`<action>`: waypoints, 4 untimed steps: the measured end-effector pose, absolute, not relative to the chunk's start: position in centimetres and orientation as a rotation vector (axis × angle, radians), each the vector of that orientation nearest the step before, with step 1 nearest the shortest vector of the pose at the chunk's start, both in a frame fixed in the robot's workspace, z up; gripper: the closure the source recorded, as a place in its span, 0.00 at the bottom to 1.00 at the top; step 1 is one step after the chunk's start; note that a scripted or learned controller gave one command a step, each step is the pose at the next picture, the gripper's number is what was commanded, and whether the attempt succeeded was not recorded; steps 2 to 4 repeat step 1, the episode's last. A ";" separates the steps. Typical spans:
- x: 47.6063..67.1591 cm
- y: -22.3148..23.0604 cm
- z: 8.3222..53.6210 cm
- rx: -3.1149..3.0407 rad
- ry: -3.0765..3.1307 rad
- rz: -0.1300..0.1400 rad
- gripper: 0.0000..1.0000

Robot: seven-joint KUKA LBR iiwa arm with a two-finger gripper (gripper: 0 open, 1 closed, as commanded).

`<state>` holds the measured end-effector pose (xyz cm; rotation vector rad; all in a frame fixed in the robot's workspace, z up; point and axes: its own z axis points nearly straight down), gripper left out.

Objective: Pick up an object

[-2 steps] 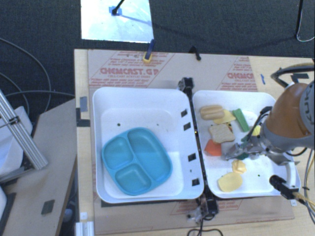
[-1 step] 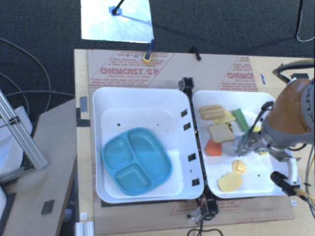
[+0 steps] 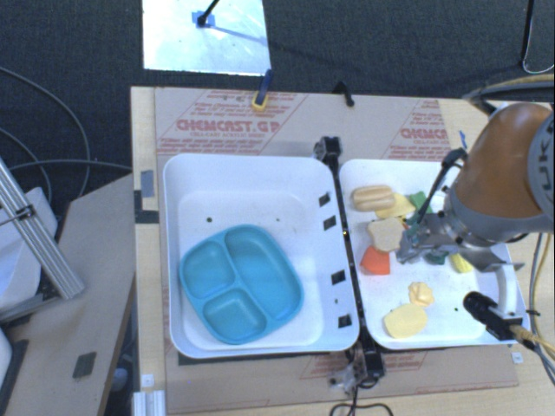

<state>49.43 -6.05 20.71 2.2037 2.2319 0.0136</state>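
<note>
I am working the gripper (image 3: 414, 248) low inside the right bin (image 3: 451, 332), in the cluster of toy food at its middle. From this angle I cannot tell how its tip is set, nor whether it has hold of anything; the wrist body is covering the contact zone.

The candidates are lying close together. The tan piece (image 3: 386, 232) is sitting just left of the tip, apparently touching it, with the orange block (image 3: 375, 261) immediately nearer the camera and the bun (image 3: 372, 198) at the far side. A green piece (image 3: 419, 202) is showing just behind the tip. Two yellow pieces (image 3: 406, 321) are lying near, apart from the cluster.

The left bin (image 3: 251, 176) is carrying the blue tray (image 3: 240, 282) and is not involved.

In my judgement, doing this step well means committing to one item, likely the tan piece, centring over it before closing, and lifting straight up. The risk is crowding: neighbours are touching, so an off-centre close could push the target aside or pinch two pieces.
</note>
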 end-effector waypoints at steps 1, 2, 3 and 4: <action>56.8 -13.9 25.0 2.213 2.211 0.007 1.00; 56.8 -13.9 25.0 2.213 2.211 0.007 1.00; 56.8 -13.9 25.0 2.213 2.211 0.007 1.00; 56.8 -13.9 25.0 2.213 2.211 0.007 1.00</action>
